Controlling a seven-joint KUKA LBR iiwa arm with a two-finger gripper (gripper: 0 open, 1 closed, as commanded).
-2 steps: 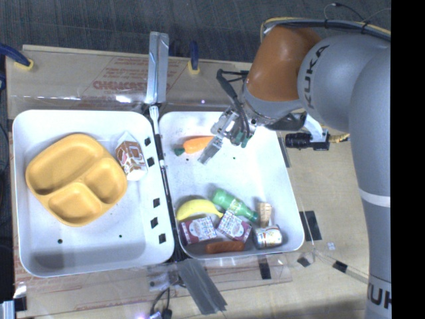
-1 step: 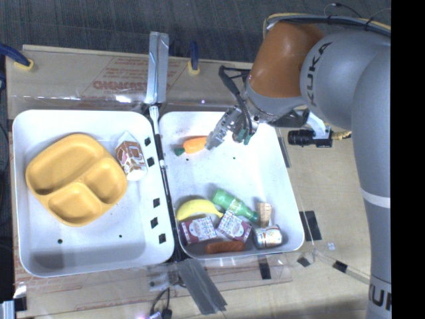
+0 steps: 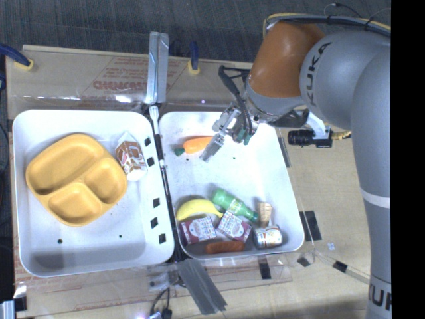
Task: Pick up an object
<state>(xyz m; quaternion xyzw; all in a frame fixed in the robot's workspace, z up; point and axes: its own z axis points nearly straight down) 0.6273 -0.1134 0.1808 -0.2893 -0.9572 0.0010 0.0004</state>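
A toy carrot [image 3: 195, 145] lies near the far-left corner of the right bin [image 3: 282, 178], its long axis running left to right, green top toward the divider. The gripper [image 3: 214, 147] hangs just beside its right end, fingers slanting down to the left; whether they are spread or closed cannot be told. Nothing is seen between them. The likely pick turns on a small shift left, over the carrot's middle. Other items crowd the bin's near edge, well apart.
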